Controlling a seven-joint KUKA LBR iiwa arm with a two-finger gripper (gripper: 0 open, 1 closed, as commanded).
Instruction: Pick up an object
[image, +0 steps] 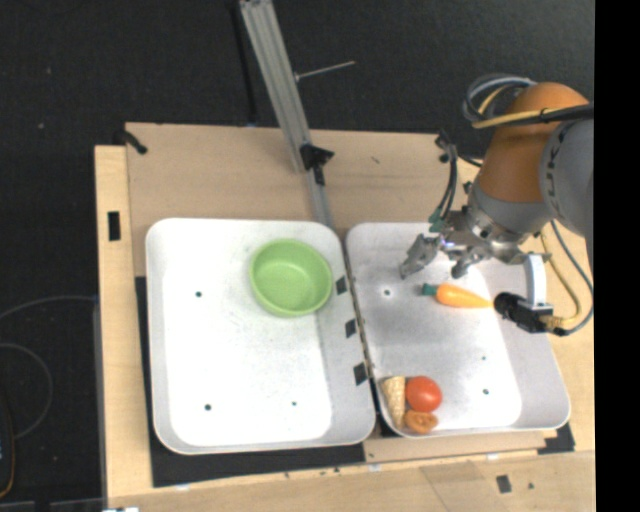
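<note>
gripper (438, 258) open above the right bin (520, 400), nothing held.
looks like the approach step; next it drops onto the carrot (462, 296).

Just one fixed camera up above the bench (230, 170), looking down at a slant, far enough back to catch both bins (180, 400) whole.

the arm (520, 160) reaches in from the right, its end effector (438, 262) open, fingers spread and pointing down.
</note>
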